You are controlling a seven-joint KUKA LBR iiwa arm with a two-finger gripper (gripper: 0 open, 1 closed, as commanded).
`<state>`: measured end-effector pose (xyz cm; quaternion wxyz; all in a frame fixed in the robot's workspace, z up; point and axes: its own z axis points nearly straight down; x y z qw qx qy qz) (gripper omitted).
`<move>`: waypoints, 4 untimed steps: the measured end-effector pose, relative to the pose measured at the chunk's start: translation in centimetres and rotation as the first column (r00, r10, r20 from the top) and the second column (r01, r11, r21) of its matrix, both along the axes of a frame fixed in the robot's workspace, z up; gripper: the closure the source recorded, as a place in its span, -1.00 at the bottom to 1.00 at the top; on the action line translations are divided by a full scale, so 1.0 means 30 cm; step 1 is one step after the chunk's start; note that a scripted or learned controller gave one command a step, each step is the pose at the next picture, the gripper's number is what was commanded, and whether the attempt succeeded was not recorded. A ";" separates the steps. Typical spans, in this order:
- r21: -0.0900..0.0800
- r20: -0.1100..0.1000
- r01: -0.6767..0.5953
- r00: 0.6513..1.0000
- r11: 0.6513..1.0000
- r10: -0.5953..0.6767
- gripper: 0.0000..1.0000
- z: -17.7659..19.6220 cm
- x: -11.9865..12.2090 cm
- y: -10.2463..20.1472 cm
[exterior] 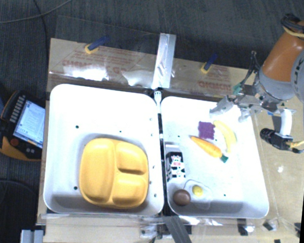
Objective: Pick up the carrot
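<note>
The carrot [207,147] is orange with a green tip and lies in the middle of the right bin [243,179], pointing from upper left to lower right. My gripper [232,111] hovers over the bin's far edge, above and a little right of the carrot and well apart from it. Its two fingers are spread and nothing is between them. The grey arm with its orange band comes in from the upper right.
A yellow banana [225,134] and a purple item [206,130] lie just beyond the carrot, close to it. A black-and-white carton [175,165], a brown ball [182,197] and a fried egg toy [197,191] sit near the bin's front left. A yellow divided plate [115,171] lies in the left bin [67,109].
</note>
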<state>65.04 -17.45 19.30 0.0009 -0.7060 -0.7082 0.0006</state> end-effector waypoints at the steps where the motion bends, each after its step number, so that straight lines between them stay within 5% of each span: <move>1: 0.000 -0.002 0.213 0.977 0.977 -0.213 -1.00 -0.249 -0.170 0.021; 2: -0.008 0.015 0.134 0.991 0.991 -0.134 -1.00 -0.341 -0.254 0.129; 3: -0.002 0.017 0.133 0.991 0.991 -0.133 1.00 -0.309 -0.249 0.136; 4: -0.003 0.000 0.268 0.964 0.964 -0.268 1.00 0.018 -0.209 0.338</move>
